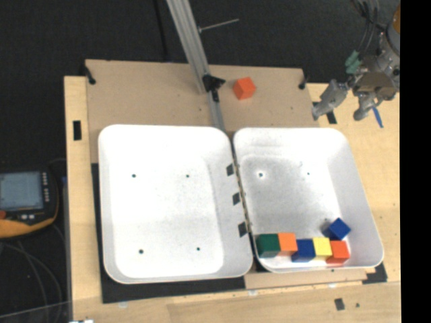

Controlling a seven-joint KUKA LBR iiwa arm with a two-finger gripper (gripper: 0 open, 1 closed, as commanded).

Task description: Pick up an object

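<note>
The gripper (345,105) hangs over the bench (283,301) just beyond the far right corner of the right bin (296,155). Its two fingers (326,102) point down and stand well apart, spread wide, with nothing between them. The arm's wrist sits above and behind them, a tangle of grey metal and cable; I cannot make out much detail there, since it is cut by the picture's edge.

All the loose blocks in the right bin crowd its near edge. A green cube (268,243) sits closest to the divider between the two bins. Touching it on the side away from the divider is an orange cube (287,241), then a blue cube (304,249), then a yellow cube (322,247), and last a red-orange cube (339,250) by the bin's near right corner, the five forming one row. A second, darker blue cube (337,229) lies tilted just behind that row's end, seemingly touching the yellow and red-orange ones. All of these are well apart from the gripper, which is at the opposite end of the bin.

One more orange cube (244,88) rests outside the right bin, on the brown board (148,96) beyond its far left corner, near a slanted metal post (192,42).

The left bin (165,200) sits against the right bin's side.
</note>
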